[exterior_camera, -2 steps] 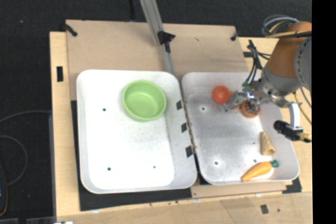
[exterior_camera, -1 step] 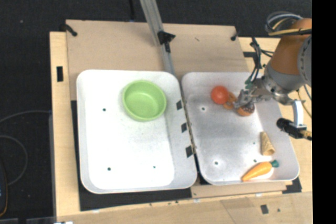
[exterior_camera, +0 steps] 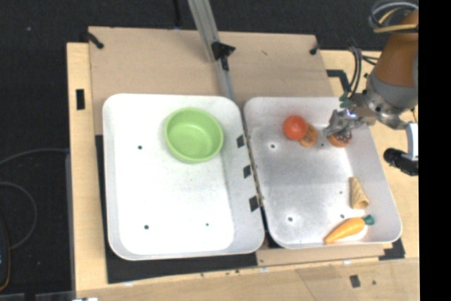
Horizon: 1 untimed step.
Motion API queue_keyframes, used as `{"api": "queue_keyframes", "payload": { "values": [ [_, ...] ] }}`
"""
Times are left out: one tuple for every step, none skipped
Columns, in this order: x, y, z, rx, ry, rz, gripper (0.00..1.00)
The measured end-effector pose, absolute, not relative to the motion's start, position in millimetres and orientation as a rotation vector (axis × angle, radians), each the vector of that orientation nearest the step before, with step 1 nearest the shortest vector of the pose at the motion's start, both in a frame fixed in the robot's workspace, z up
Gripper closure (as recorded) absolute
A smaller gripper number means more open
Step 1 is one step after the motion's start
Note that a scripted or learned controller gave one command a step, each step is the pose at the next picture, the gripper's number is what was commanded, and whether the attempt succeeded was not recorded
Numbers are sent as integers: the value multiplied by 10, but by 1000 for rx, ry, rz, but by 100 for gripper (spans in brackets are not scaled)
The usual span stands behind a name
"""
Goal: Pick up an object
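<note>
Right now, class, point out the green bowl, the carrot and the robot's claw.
green bowl [exterior_camera: 194, 135]: camera view, middle of its inside.
carrot [exterior_camera: 344, 229]: camera view, middle of its orange body.
claw [exterior_camera: 340, 127]: camera view, between its fingertips.

Bowl [exterior_camera: 194, 135] in left bin [exterior_camera: 127, 222]; tomato [exterior_camera: 295, 127], carrot [exterior_camera: 347, 228] in right bin [exterior_camera: 296, 222]

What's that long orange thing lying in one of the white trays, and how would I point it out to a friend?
Start at the right-hand white tray, the one the robot's arm reaches over. Go to its corner nearest the camera, away from the robot's hand at the far side. There lies a toy carrot, long, tapering and orange with a green tip, unlike the short tan piece just beyond it or the round red-orange ball farther up.
</note>
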<state>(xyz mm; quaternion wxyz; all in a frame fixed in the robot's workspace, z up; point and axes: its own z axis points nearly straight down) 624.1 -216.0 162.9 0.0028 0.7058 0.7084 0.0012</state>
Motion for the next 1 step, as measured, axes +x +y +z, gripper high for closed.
{"api": "queue_keyframes", "payload": {
  "values": [
    [6170,-2177,2117,2216,2217,5,100]
  ]
}}
